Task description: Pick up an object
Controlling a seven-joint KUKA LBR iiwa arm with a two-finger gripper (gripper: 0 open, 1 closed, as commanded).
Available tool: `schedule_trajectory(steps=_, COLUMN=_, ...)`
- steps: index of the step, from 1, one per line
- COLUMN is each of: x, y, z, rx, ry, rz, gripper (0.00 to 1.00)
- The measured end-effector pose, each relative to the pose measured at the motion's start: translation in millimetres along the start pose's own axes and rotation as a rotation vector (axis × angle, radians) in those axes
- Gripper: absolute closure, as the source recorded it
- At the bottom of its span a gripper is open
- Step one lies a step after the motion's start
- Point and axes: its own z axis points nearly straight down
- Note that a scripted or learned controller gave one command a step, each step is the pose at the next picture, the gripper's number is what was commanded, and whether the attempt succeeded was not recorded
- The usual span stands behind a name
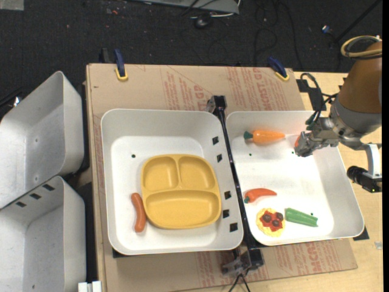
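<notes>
The right bin holds an orange carrot at its far left, a red chili pepper near the divider, a small pizza slice and a green pepper piece at the front. My gripper hangs over the bin's far right part, just right of the carrot's tip. A yellow divided plate lies in the left bin, and a brown sausage rests by the plate's left side.
Spare white bins stand at the left, off the bench. A cardboard sheet lies under both bins, held by clamps at the back. A black divider runs between the bins. Cables trail at the far right.
</notes>
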Motion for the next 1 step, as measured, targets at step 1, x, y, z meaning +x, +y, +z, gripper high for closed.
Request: schedule_trajectory(steps=1, x=-0.6, y=1.8, z=-45.5, rx=0.0, ry=0.0, rz=-0.004, gripper=1.0)
